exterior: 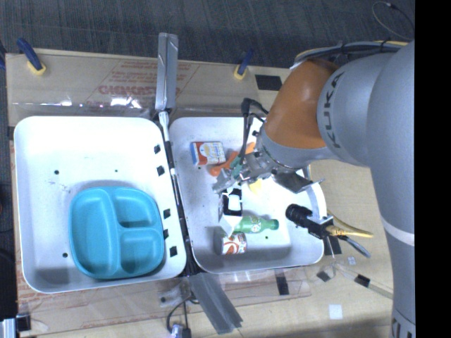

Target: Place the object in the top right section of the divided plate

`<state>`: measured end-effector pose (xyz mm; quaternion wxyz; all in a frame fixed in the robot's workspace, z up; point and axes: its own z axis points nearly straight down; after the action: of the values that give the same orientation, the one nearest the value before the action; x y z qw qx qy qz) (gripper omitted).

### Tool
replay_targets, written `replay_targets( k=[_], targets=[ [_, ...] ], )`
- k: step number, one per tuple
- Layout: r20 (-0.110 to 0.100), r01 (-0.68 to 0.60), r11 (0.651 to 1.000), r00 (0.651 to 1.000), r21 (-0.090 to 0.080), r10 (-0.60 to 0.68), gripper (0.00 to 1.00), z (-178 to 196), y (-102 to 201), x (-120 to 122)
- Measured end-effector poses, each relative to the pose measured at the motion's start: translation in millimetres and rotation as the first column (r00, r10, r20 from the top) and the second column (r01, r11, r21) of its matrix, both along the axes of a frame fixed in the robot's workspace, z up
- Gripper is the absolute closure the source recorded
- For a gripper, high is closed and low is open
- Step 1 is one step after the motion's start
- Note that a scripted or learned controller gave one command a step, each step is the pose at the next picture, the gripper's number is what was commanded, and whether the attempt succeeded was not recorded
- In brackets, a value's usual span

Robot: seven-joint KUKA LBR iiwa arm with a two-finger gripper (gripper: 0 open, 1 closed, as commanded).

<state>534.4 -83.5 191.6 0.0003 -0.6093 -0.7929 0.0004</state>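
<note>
Divided plate (116, 231), light blue, 3 sections, left bin (42, 146).

Dark grey carpet (211, 13) spans 12 o'clock; a cardboard-covered bench (106, 72) carries blue clamps (32, 56) at 10 o'clock.
</note>
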Motion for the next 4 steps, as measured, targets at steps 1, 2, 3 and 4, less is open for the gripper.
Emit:
replay_targets(
  k=[1, 2, 3, 4],
  targets=[
    [-0.004, -0.303, 0.953, 0.953, 0.002, 0.303, 1.0, -1, 39, -22],
    [-0.003, -0.475, 0.88, 0.88, 0.002, 0.475, 1.0, -1, 94, -58],
    [-0.002, -0.671, 0.741, 0.741, 0.002, 0.671, 1.0, -1, 133, -58],
    [-0.001, -0.909, 0.418, 0.418, 0.002, 0.909, 1.0, -1, 154, -58]
  ],
)
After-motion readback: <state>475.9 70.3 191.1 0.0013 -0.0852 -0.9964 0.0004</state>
